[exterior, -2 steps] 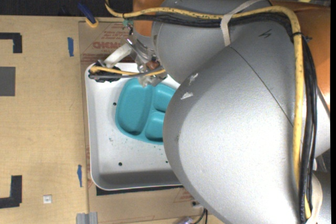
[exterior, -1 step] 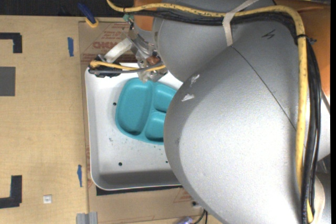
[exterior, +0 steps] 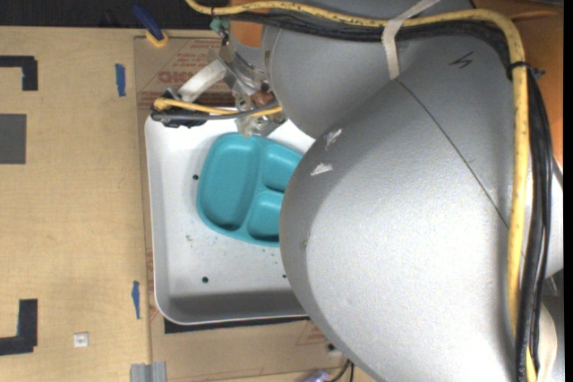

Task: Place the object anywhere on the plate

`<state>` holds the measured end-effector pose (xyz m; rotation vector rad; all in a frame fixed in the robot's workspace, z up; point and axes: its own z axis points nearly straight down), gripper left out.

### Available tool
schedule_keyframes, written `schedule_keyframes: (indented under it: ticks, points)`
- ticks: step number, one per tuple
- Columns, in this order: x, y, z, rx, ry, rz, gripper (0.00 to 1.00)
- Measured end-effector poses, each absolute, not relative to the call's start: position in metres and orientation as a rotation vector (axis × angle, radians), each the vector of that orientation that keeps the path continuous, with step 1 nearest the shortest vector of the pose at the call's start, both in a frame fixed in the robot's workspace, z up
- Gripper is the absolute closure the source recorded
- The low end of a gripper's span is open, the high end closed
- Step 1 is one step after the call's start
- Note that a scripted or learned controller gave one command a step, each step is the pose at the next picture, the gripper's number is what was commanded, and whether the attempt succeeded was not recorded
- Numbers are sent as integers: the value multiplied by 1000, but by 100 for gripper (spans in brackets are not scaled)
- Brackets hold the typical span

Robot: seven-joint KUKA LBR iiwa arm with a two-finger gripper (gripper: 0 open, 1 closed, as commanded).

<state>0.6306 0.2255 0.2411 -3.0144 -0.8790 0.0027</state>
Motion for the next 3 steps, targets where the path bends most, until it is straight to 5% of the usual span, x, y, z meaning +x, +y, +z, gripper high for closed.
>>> schedule_keyframes:
  ticks: [3]
  points:
    - [631, 227, 269, -3011, -882, 3, 100]
